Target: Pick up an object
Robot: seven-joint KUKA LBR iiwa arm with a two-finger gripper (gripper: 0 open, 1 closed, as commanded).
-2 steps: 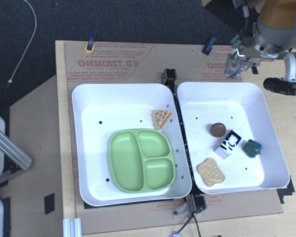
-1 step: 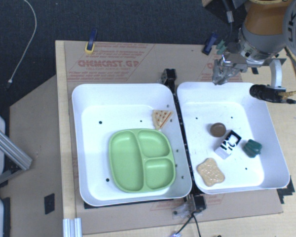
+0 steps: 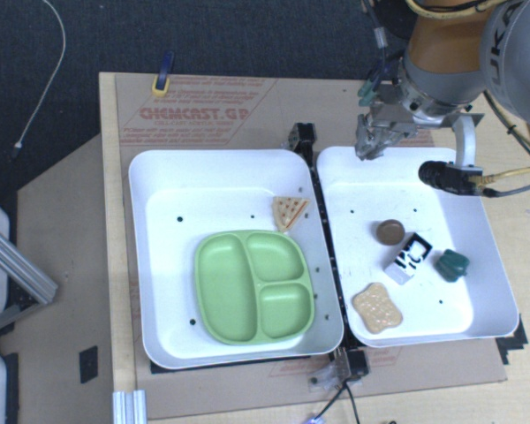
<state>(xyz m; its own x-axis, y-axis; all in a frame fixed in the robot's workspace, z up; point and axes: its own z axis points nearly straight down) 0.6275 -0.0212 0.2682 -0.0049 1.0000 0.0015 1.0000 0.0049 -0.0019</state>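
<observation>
End effector [image 3: 372, 145] hangs over the right bin's [image 3: 488, 316] far rim, nothing between its fingers — wide or narrow, I cannot tell. From there, the brown disc [image 3: 389, 231] lies nearest, toward the camera — mid-bin.

Arm [image 3: 464, 34]: cut off by the top and right edges of the view; only the orange band and grey wrist section show.

Tool [image 3: 371, 144]: small and dark above the far rim of the right bin [image 3: 495, 321]; finger position cannot be made out.

Cardboard sheet [image 3: 203, 104]: red printing blurred, only partly readable.

Metal rail [image 3: 13, 259]: cut off by the left edge.

White cable [image 3: 57, 34]: runs out past the top edge.

Black-and-white block [image 3: 410, 258]: markings too small to read.

Wires [image 3: 336, 396]: at the worktop's near edge, cut off by the bottom edge.
</observation>
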